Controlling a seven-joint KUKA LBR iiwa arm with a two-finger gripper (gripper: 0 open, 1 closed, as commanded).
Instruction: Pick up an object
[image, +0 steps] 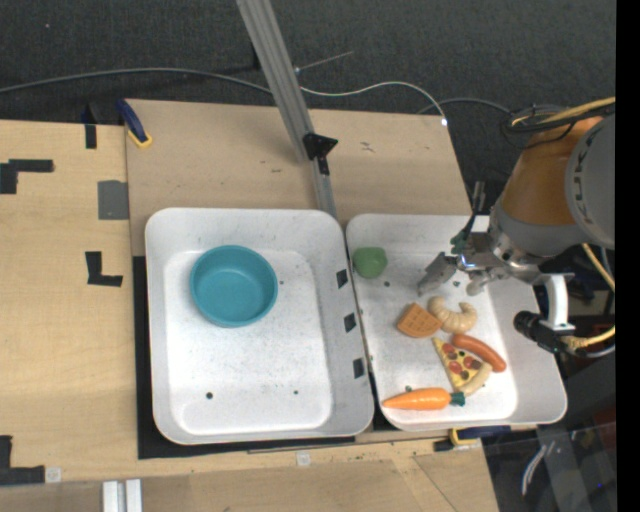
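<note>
Your two-finger gripper (455, 277) hangs spread, gripping nothing, just above pale tan curled croissant toy (455, 316). Orange waffle wedge (418, 321) touches croissant's left; bare white bin floor (400, 240) beyond.

**Tool over the right bin**

We see the tool (456, 274), fingers spread and holding nothing, just above the croissant (455, 316) in the right bin (400, 235). Beside the croissant lie a waffle (418, 321), sausage (479, 351), pizza slice (461, 369) and carrot (418, 400).
</note>
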